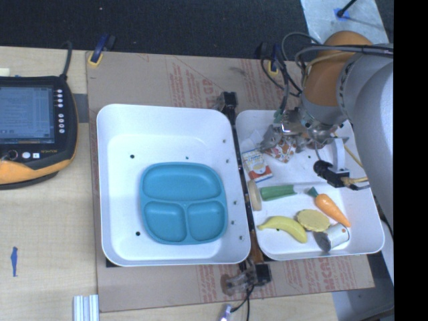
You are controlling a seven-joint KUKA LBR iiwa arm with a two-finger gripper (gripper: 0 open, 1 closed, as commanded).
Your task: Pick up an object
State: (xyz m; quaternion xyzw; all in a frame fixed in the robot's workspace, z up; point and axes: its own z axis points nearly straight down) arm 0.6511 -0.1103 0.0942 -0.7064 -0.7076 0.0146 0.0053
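The camera view shows the left bin (107, 179) holding a blue divided plate (182, 201), which lies flat near its middle. The right bin (364, 243) holds all the loose things. Along its near side a banana (284, 227) lies beside a flat yellowish lump (312, 220), with a silver and white can-like piece (334, 236) just right of them. A carrot (331, 208) lies aslant above that, tip toward the near right. A green stick-shaped item (277, 192) lies across the middle. Left of it a wooden peg (254, 196) runs along the bin's left wall, and a small red and white carton (257, 166) lies farther back. A red-speckled packet (281, 151) lies at the far side, partly under the tool. Both bins rest on a cardboard sheet (167, 79), and a control pendant (30, 129) lies on the bench at far left.

The arm (361, 92) reaches in from the right, its orange band at the far edge. The gripper (289, 134) is low over the right bin's far left part, just above the packet. Whether it is closed on anything cannot be told, since cables and the wrist crowd that spot.
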